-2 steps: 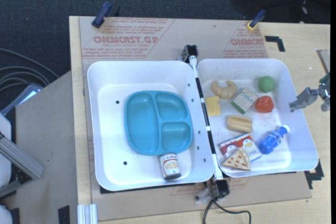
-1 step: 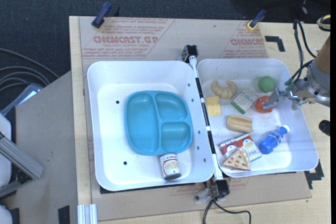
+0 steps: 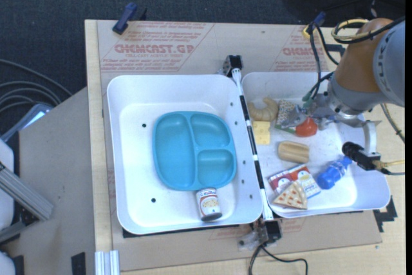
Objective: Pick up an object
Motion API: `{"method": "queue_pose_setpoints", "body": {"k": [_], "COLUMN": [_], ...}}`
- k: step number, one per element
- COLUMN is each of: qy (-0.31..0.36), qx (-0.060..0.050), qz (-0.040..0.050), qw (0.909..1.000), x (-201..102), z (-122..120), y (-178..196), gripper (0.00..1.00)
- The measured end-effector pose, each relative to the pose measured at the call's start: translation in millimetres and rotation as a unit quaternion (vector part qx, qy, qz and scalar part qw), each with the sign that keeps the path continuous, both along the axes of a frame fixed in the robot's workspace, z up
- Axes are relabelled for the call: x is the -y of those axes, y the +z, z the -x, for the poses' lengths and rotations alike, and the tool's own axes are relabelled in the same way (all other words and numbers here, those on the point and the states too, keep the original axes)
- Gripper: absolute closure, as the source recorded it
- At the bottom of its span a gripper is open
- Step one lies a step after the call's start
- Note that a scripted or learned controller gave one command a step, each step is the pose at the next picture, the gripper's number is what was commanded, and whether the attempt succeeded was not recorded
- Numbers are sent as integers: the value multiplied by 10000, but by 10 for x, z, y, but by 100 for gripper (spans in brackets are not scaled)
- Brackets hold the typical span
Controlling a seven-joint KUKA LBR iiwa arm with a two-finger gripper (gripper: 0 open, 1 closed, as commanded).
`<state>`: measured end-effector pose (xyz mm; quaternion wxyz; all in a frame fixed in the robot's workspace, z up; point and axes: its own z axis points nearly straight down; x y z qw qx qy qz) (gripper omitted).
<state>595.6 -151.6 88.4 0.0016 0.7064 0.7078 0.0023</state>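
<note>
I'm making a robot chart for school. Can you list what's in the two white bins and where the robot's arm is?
left bin: light blue plastic divided plate, small tin can with a red-and-white label lying by the plate's near edge
right bin: tan bread-roll toy, yellow cheese-like square, pizza-slice toy, blue plastic bottle, red round toy
arm: reaches in from the right, over the right bin
end effector: low by the red round toy; grip unclear
</note>
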Motion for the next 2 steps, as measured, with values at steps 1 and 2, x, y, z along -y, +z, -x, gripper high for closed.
{"method": "queue_pose_setpoints", "body": {"k": [1, 2], "qy": [-4, 1], "qx": [17, -6], "qz": [14, 3], "qw": [10000, 10000], "x": [13, -756], "z": [-9, -126], "y": [110, 1823], "gripper": [100, 100]}}
